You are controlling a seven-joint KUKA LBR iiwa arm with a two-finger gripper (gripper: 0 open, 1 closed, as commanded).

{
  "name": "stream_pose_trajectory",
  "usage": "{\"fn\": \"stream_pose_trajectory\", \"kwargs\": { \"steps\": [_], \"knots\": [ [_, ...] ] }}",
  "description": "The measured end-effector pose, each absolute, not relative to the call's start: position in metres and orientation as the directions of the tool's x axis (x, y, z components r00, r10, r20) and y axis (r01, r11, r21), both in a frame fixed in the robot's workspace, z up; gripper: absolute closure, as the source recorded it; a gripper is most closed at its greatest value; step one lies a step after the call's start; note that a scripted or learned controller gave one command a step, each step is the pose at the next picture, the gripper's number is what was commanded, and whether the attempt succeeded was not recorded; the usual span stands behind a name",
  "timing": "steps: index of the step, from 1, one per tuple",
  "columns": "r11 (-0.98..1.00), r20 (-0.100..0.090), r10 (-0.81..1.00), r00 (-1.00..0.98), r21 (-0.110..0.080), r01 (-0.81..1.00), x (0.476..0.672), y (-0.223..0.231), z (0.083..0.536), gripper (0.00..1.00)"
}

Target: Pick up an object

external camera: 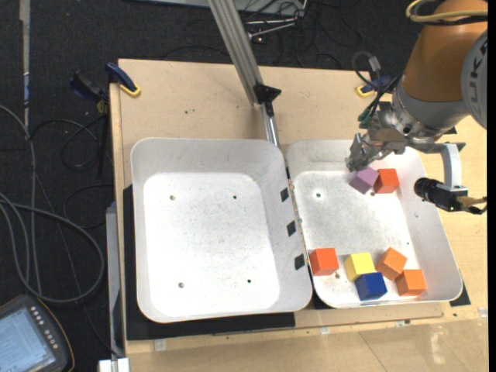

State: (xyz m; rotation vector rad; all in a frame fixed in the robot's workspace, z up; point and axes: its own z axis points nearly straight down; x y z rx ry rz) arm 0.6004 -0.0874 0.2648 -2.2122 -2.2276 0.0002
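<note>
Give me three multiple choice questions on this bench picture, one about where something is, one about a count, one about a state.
1. Where do the blocks lie?
A. left bin
B. right bin
C. bare bench

2. How many orange blocks are there?
A. two
B. four
C. six

3. How does the purple block sit?
A. beside an orange block under the gripper
B. stacked on the blue block
C. alone in the left bin

Answers:
1 B, all blocks sit in the right bin.
2 B, one orange block near the gripper, three by the near wall.
3 A, the purple block touches that orange block.
</note>
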Motion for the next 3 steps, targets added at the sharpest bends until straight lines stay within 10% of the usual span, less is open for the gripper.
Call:
{"fn": "stream_pose_trajectory", "kwargs": {
  "steps": [3],
  "knots": [
    [0.008,0.002,1.000,-0.008,-0.002,1.000,0.567,0.074,0.264,1.00]
  ]
}}
